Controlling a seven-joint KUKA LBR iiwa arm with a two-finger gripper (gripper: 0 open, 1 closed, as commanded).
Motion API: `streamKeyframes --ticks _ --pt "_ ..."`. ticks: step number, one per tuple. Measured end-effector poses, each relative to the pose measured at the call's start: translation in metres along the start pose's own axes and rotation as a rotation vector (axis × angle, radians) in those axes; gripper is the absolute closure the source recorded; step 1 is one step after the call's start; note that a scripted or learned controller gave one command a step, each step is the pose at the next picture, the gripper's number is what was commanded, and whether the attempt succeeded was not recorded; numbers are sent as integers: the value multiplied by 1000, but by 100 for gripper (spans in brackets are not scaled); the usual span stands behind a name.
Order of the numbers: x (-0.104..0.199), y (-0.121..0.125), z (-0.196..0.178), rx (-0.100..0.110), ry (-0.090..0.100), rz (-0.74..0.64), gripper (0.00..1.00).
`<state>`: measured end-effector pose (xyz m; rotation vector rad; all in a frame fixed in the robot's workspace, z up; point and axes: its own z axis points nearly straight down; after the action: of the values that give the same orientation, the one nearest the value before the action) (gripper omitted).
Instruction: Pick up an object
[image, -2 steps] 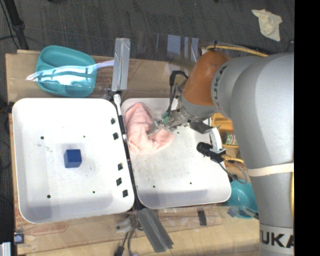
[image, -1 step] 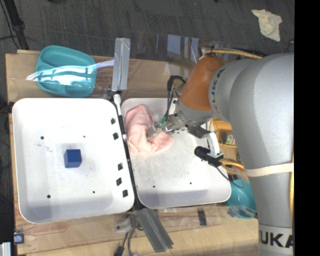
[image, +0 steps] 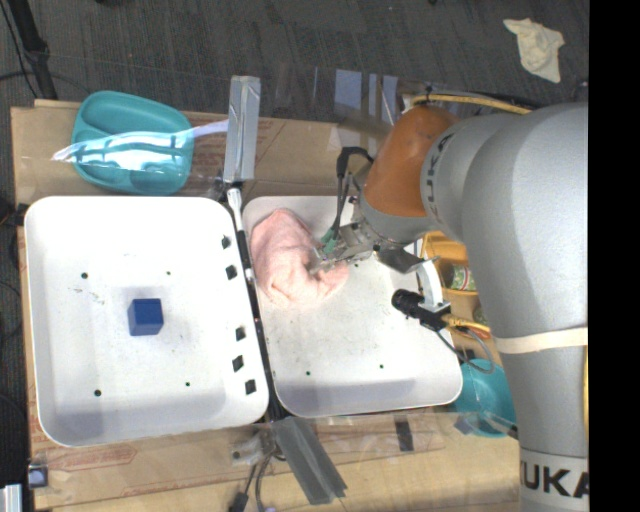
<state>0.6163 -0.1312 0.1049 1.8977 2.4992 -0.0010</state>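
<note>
I see my end effector (image: 335, 252) down in the right shallow white bin (image: 400, 385), its tip pressed at the edge of a crumpled pink cloth (image: 288, 258) that lies directly to its left, touching it. I cannot tell from here whether it grips the cloth. Well off to the left, in the other white bin (image: 60, 300), sits a small blue cube (image: 146, 316). A teal plastic scoop (image: 130, 142) rests on the tabletop beyond.
</note>
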Motion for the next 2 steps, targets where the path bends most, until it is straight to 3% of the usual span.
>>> streamKeyframes --ticks 1,2 --pt "-1 0 0 0 -1 0 0" --pt "17 0 10 0 -1 -71 0"
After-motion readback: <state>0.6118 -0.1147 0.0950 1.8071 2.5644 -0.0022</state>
